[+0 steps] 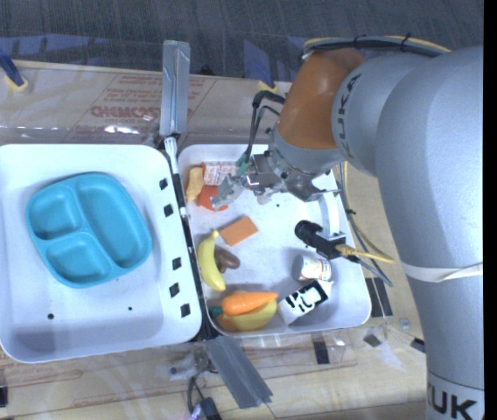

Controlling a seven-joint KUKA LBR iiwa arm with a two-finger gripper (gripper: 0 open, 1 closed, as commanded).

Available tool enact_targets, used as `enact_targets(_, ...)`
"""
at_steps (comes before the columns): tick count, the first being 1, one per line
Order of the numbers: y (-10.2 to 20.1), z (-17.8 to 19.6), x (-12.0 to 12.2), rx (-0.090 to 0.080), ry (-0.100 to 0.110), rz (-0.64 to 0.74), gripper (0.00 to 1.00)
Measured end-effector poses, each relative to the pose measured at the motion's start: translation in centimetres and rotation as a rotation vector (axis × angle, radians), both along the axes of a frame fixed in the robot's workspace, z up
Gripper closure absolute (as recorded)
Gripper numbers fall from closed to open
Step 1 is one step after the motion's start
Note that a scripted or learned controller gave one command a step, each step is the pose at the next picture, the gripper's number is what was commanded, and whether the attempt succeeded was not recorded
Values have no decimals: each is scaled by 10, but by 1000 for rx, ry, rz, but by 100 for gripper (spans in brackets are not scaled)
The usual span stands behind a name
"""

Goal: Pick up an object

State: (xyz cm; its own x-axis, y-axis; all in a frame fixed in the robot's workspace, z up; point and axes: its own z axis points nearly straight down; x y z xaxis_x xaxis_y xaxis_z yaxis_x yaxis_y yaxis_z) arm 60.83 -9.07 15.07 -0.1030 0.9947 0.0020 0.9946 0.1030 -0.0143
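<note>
Jaws [231,185] low in right bin [353,309], touching red-orange item [211,201]; open/closed: can't tell.

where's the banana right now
In the camera view the banana lies in the right bin, along its left wall, with the orange block just above-right and the carrot just below.

We could not resolve the small items beneath the gripper [231,185]; the arm [406,147] hid the right bin's [353,309] far corner.
</note>
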Motion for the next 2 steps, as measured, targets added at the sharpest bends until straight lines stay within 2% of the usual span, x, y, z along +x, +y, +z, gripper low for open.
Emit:
enact_targets(1, -29, -60, -17, -1, -8, 10, 0)
enact_targets(2, -17, -43, 27, 0, 27, -89, 0)
